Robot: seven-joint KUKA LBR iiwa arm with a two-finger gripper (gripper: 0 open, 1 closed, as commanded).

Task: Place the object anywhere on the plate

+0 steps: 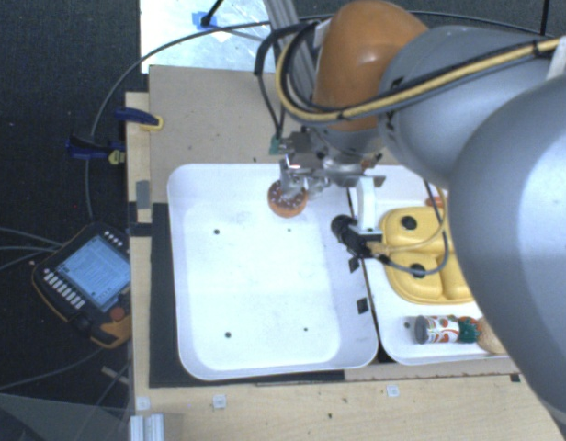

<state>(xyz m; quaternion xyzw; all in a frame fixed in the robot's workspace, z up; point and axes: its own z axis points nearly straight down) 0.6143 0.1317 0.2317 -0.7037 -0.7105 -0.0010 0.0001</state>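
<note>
Looks down at a slant on a tan bench (219, 108) bearing two shallow white bins side by side. Reaching in from the right, a large grey arm (503, 154) with an orange band (361, 49) above the wrist, wrapped in yellow and black cables. At its tip, the gripper (297, 175), poised over the far edge of the left bin (255, 292), near that bin's right-hand corner. Cannot tell how wide the pincer stands, nor whether it has hold of anything: too small and too crowded by the wrist.

Just below the gripper, touching it or nearly so, a small round brown object (288, 201), seen against the left bin's white floor near the far wall. Cannot tell whether lifted or resting.

In the right bin (393, 343), well apart from the brown object, a yellow plate (421, 278), partly hidden by the arm and crossed by a black cable. Nearer the camera in the same bin, a small bottle (442, 329) lying on its side, red and white with a green end.

Off the bench to the left, a handheld control pendant (85, 278) with a lit screen, on a dark floor among cables.
</note>
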